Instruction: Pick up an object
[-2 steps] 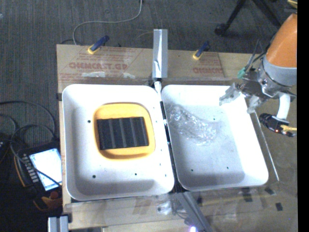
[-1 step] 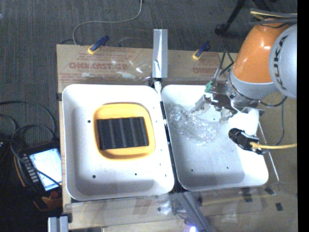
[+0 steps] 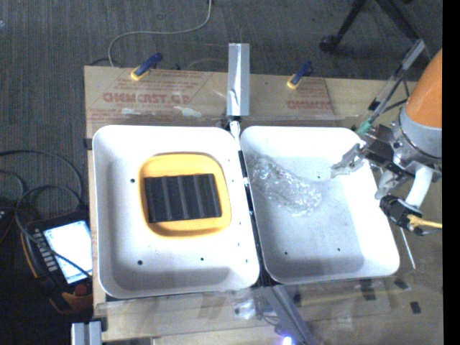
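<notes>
The counter (image 3: pixel 100 92) is seen bearing two white bins. A yellow tray (image 3: pixel 185 194) with a dark grille is found in the left bin (image 3: pixel 115 192). Right of it, crumpled clear plastic (image 3: pixel 284 184) is seen in the right bin (image 3: pixel 345 243). Beyond it, the end effector (image 3: pixel 352 158) is placed over the bin's right rim; its opening cannot be told.

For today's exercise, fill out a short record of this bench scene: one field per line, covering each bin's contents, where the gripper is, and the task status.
left bin: holds a yellow tray-like object with a dark ribbed top, lying flat near the middle
right bin: holds a crumpled clear plastic item in its upper left part
gripper: over the right bin's upper right area, apart from the clear plastic item
arm: enters from the right, orange band visible
task status: nothing seen between the fingers; no object lifted
</notes>
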Motion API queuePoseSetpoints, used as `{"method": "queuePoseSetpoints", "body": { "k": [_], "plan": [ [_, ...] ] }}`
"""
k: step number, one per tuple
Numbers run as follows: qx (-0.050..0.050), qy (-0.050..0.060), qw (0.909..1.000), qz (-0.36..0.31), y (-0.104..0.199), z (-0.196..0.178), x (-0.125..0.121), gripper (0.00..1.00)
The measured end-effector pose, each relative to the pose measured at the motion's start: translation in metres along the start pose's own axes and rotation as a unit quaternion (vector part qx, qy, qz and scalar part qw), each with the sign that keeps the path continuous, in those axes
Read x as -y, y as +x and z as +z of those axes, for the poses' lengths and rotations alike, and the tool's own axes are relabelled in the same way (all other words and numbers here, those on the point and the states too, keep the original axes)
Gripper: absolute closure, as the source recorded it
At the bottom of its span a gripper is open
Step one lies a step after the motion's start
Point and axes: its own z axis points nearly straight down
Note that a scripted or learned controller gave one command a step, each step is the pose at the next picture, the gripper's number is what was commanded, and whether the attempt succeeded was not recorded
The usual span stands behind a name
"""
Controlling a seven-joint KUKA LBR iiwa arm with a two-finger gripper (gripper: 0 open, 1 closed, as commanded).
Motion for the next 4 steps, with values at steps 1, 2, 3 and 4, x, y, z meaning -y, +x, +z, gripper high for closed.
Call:
{"method": "queuePoseSetpoints", "body": {
  "k": [1,2,3,4],
  "plan": [
    [-0.001,0.003,1.0000,-0.001,0.006,0.122,0.033,0.00],
    [-0.001,0.001,1.0000,0.005,-0.027,0.087,-0.019,0.00],
    [-0.001,0.000,0.9936,-0.113,-0.047,0.084,-0.020,0.00],
    [-0.001,0.001,0.9955,-0.094,0.053,0.087,-0.030,0.00]
  ]
}}
